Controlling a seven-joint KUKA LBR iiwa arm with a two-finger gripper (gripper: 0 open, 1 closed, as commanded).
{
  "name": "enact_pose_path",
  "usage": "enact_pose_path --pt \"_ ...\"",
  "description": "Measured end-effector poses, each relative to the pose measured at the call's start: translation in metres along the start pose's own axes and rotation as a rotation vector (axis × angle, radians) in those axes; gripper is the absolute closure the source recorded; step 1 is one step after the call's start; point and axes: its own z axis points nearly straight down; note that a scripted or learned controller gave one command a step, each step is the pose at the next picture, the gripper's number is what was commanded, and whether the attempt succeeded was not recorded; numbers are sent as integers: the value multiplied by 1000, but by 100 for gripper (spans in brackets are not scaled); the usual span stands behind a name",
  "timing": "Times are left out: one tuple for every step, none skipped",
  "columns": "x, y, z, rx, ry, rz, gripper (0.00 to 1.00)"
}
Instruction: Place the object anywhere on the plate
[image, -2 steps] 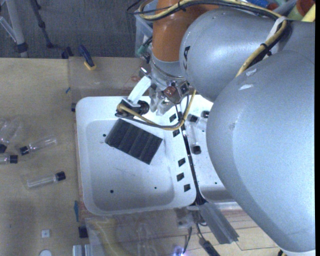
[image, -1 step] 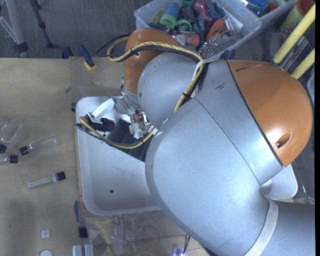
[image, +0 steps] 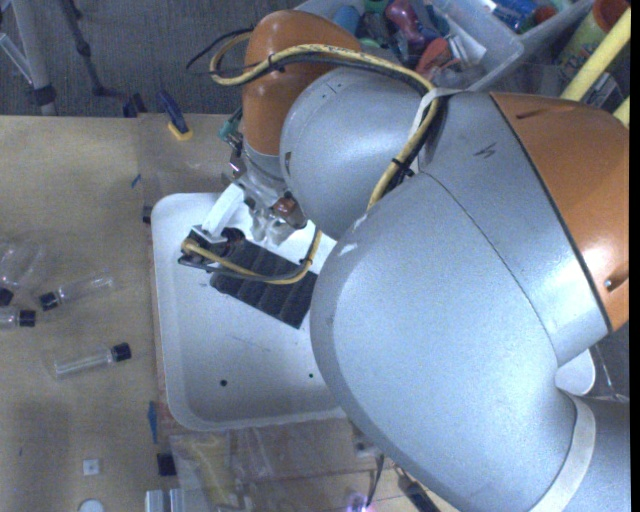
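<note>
The gripper (image: 262, 222) is held low over a dark ribbed slab (image: 262, 285) in the white bin (image: 185, 330), possibly the object. Its open or closed state cannot be told. Placement is judged not yet done.

Grey arm (image: 470, 300) folded over — tool (image: 266, 216) angled downward
</note>
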Motion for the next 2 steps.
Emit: enact_pose_path --pt "-1 -1 3 0 -1 -925 100" --pt "4 10 -34 -2 1 -456 100"
